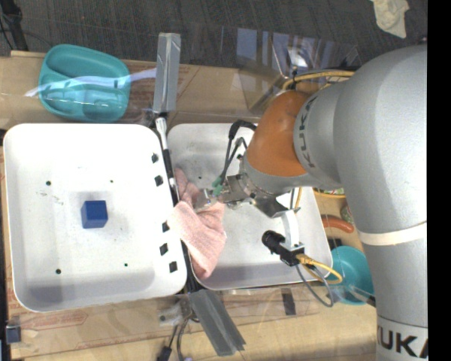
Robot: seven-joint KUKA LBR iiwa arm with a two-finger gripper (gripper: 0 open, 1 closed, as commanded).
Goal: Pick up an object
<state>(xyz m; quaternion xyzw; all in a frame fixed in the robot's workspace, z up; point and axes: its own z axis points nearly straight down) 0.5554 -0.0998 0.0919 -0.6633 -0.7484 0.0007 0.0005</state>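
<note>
A pink cloth (pixel 201 232) lies crumpled along the left wall of the right bin (pixel 248 273), partly draped over the divider between the bins. My gripper (pixel 214 195) is low in the right bin, right at the cloth's upper edge. The orange wrist and grey arm hide most of the fingers. A small blue cube (pixel 95 213) sits in the middle of the left bin (pixel 30 156), well away from the gripper.
A teal plastic scoop (pixel 84 83) lies on the bench behind the left bin. A black cable connector (pixel 279 247) hangs over the right bin's floor. Another teal object (pixel 353 271) sits at the right bin's front right corner.
</note>
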